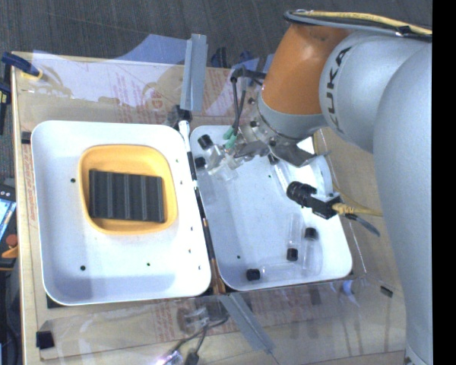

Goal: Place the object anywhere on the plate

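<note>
The yellow plate (pixel 129 192) in the left bin (pixel 53 265) bears nothing yet. The gripper (pixel 222 157) hangs over the right bin (pixel 243 211) (grasp state cannot be told); the object cannot be identified.

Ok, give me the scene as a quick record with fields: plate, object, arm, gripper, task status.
plate: yellow plate in the left bin, with a dark ribbed insert on it
object: none can be made out on the plate or in the gripper
arm: over the upper part of the right bin
gripper: gripper low at the right bin's upper left corner; finger state hidden
task status: placement not done
</note>
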Controlling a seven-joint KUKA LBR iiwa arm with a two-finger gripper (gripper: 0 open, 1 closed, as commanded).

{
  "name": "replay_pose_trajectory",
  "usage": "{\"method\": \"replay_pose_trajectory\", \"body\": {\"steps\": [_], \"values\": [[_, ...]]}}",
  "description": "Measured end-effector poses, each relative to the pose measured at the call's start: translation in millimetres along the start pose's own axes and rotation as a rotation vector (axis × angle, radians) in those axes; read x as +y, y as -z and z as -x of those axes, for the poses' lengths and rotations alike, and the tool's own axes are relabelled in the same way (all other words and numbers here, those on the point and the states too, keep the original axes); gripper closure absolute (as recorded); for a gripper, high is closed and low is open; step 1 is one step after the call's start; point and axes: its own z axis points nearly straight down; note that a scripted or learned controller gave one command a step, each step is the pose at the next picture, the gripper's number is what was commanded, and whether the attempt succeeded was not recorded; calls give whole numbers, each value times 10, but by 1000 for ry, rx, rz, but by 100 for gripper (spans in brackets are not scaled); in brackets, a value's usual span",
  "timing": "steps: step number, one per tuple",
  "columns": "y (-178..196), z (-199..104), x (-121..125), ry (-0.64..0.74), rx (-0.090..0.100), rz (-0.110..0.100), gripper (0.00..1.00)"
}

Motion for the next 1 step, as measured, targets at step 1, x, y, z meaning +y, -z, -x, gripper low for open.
{"method": "replay_pose_trajectory", "body": {"steps": [1], "values": [[-283, -513, 637, 324, -1, 1, 100]]}}
